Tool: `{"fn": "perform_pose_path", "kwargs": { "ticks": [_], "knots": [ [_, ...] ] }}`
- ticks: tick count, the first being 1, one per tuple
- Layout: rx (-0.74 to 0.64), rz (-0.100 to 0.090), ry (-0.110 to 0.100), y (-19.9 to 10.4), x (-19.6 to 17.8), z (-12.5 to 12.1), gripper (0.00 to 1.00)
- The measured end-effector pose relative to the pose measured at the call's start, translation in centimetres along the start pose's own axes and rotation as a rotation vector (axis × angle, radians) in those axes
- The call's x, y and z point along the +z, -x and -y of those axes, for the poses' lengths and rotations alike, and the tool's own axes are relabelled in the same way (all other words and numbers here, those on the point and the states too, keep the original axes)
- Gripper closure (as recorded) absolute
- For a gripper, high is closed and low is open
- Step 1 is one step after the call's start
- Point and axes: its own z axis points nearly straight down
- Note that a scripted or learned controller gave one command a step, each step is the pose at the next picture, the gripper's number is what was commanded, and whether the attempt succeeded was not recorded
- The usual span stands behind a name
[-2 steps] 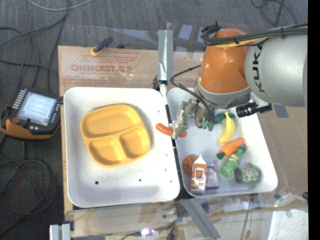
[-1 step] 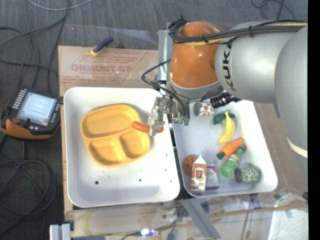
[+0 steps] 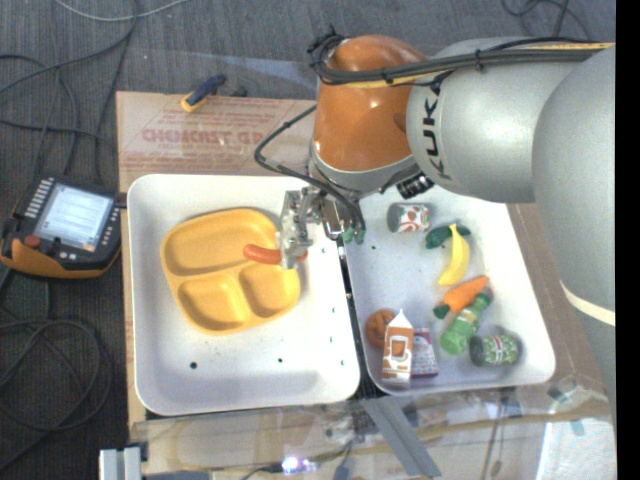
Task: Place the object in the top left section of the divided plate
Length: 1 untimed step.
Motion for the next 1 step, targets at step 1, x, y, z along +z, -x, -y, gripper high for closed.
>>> {"fn": "perform_pose_path", "kwargs": {
  "ticks": [1],
  "knots": [
    [0.0, 0.0, 0.001, 0.0, -0.01, -0.01, 0.0]
  ]
}}
